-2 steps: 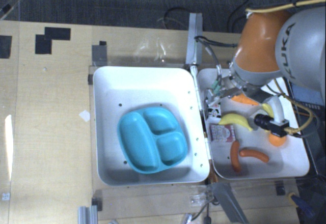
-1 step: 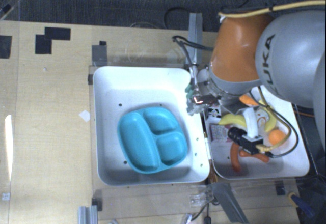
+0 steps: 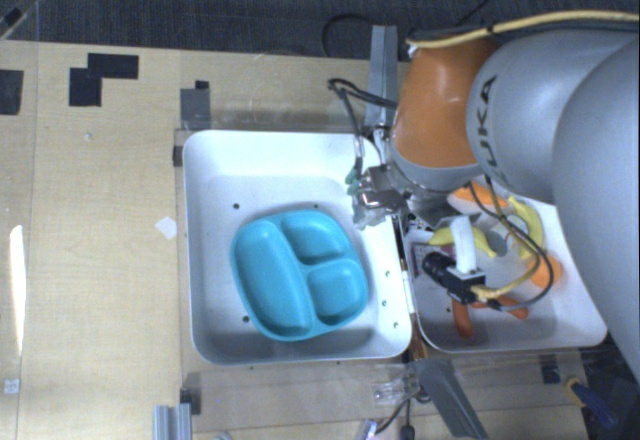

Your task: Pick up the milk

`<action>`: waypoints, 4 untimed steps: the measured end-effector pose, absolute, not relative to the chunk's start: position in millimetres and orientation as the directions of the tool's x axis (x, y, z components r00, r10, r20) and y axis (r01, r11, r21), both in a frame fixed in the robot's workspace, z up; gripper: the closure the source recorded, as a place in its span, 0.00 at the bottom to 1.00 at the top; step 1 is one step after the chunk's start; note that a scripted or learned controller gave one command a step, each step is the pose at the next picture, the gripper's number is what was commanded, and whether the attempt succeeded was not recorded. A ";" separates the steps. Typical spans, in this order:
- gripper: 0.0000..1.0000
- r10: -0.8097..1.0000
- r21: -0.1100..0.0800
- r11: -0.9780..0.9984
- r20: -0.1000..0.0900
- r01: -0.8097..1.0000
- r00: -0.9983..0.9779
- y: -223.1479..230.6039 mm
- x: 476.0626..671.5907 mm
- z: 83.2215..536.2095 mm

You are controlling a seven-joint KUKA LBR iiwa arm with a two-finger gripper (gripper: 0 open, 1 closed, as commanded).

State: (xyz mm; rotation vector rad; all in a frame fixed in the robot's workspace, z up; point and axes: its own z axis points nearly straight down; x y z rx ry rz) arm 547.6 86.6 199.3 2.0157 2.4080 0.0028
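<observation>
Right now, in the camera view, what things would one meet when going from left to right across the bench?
Black tape marks → left white bin → blue divided plate → wall between the two bins → small white item among the jumble in the right bin, under the arm.

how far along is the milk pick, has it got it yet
Done: the arm has reached over the right bin, above a pile of items that includes a yellow piece and an orange one. In hand: nothing visibly held; the gripper is hidden under the wrist. Left: I can't pick out the milk in that clutter, so the grasp and lift remain. The blue divided plate sits in the left bin.
</observation>
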 end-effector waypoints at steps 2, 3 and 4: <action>1.00 0.971 0.006 0.238 -0.002 0.971 -0.238 -28.6 549.6 246.5; 1.00 0.935 0.006 0.354 -0.002 0.935 -0.354 39.5 555.6 250.5; 1.00 0.963 0.004 0.271 0.000 0.963 -0.271 104.6 487.4 255.2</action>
